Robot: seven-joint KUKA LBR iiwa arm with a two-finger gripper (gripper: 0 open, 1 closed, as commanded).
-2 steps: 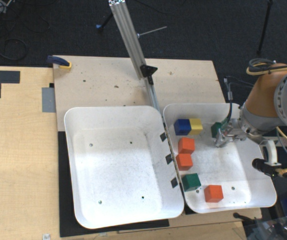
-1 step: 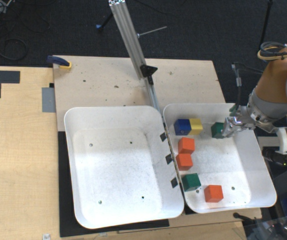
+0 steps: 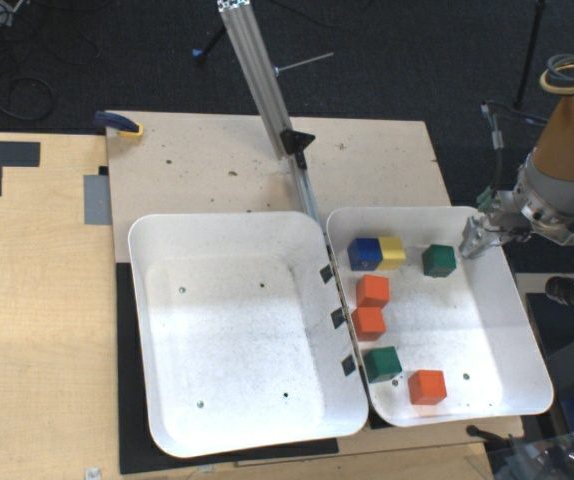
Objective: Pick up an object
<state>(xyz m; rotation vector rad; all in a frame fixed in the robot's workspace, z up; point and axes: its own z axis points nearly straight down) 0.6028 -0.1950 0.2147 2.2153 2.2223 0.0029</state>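
On your left the white bin [image 3: 237, 328] sits bare; the right bin [image 3: 487, 318] holds the cubes. The green cube [image 3: 439, 261] lies just beside the tool [image 3: 472, 240], arm reaching in low from the right.

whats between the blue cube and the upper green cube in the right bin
A yellow cube, touching the blue cube; then bare white bin floor up to the green cube, as the camera view shows.

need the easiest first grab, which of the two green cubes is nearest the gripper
The green cube at the right bin's far end, just left of the gripper. The other green cube lies at the near end by the divider.
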